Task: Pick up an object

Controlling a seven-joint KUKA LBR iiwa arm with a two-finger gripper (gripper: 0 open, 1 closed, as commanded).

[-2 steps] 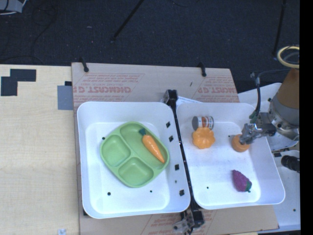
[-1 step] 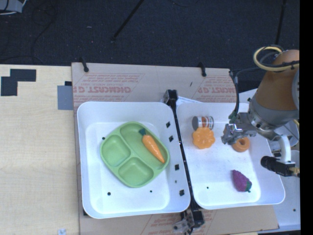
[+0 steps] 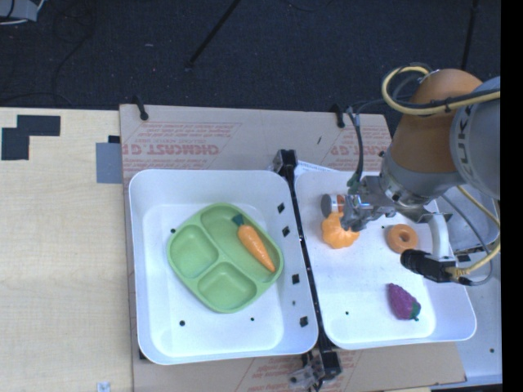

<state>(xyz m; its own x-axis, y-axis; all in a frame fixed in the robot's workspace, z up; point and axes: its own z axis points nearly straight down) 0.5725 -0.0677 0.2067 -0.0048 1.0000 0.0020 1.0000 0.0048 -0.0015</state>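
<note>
Two-finger gripper (image 3: 353, 217) sits on the rounded orange plastic fruit (image 3: 338, 233); can't tell its state. Right of fruit: tan doughnut (image 3: 401, 238), purple grape bunch (image 3: 402, 301).

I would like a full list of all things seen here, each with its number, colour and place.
bins: two, white, side by side on the bench
plate: one, green, three compartments, in the left bin
carrot: one, orange, on the plate's right compartment
orange fruit: one, orange, right bin, at the gripper
donut: one, tan, right bin
grapes: one bunch, purple, right bin, near front
arm: one, grey with orange band, from the right
gripper: one, dark, over the orange fruit
</note>
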